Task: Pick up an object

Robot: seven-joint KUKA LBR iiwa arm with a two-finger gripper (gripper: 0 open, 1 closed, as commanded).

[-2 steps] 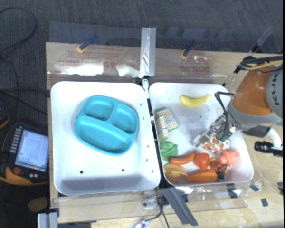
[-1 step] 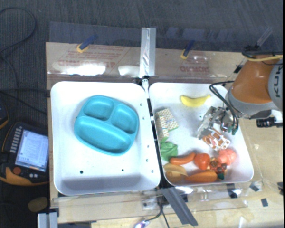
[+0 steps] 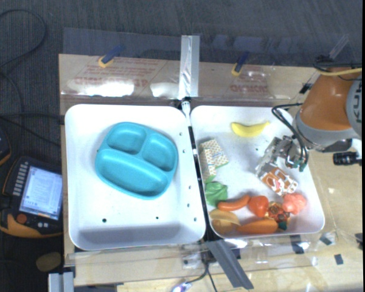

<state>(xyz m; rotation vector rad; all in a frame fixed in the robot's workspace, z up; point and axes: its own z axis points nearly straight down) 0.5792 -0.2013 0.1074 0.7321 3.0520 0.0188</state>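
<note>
My gripper (image 3: 280, 156) hangs low over the right side of the right bin (image 3: 255, 111), reaching in from the right under the orange band of the arm (image 3: 328, 102). Just below it lies a red and white packet (image 3: 279, 180); I see nothing held. A yellow banana (image 3: 250, 128) lies toward the far wall. A checkered packet (image 3: 213, 154) sits near the divider. Along the front wall lie a green piece (image 3: 216, 191), an orange carrot (image 3: 233, 203), a red tomato (image 3: 259, 205), a pink ball (image 3: 295, 202) and more orange toy food (image 3: 249, 227).
The left bin (image 3: 85, 224) holds a blue divided plate (image 3: 137, 159). A metal post (image 3: 189, 66) stands behind the wall between the bins. A handheld pendant (image 3: 33, 193) lies on the floor at the left.
</note>
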